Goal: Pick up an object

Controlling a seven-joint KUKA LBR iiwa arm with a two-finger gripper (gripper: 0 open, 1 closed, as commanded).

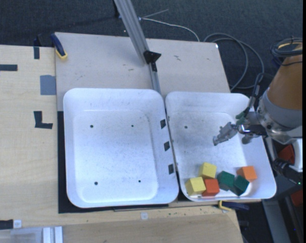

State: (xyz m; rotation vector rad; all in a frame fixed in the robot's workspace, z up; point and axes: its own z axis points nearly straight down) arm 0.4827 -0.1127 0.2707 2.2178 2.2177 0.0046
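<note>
Our gripper (pixel 223 134) hangs with nothing in it; how open the jaws are, we cannot tell. The blocks (pixel 220 180) lie below them, so we should descend over one isolated block.

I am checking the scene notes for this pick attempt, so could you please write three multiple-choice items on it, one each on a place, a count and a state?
1. Where do the blocks lie?
A. Left bin, centre
B. Right bin, near edge
C. On the bench outside the bins

2. How many yellow blocks are there?
A. Two
B. Four
C. None

3. What does the end effector carry?
A. A yellow block
B. A green block
C. Nothing

Key:
1 B: the blocks cluster along the near wall of the right bin.
2 A: two yellow blocks sit together.
3 C: the end effector hangs over bare bin floor, nothing between its fingers.
</note>
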